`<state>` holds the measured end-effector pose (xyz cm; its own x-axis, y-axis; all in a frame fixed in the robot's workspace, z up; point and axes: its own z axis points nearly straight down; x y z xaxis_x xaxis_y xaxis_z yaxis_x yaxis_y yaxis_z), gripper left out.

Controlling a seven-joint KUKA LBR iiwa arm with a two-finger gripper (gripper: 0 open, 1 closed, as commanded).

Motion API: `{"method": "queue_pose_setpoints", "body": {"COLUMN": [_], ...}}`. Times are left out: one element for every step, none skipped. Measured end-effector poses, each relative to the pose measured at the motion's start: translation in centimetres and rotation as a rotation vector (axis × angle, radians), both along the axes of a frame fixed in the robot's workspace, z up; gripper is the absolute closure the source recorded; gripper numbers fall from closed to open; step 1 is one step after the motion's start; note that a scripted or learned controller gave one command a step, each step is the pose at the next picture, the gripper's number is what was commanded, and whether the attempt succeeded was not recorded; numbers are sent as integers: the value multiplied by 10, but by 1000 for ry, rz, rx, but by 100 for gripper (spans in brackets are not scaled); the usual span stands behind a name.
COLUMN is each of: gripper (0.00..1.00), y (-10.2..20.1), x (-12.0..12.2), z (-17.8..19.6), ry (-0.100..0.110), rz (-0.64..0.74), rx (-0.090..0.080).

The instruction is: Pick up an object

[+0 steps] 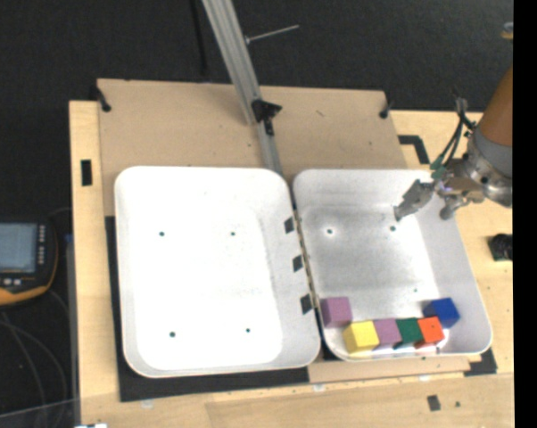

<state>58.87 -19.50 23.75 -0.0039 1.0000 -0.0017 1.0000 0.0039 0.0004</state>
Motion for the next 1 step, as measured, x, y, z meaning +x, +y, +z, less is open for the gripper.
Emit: {"method": "queue_pose_setpoints", "body": {"gripper": [100], "y": [-1], "x": [1], "z": [11], "ry": [-2], "rz": [4], "rx": [-1]}}
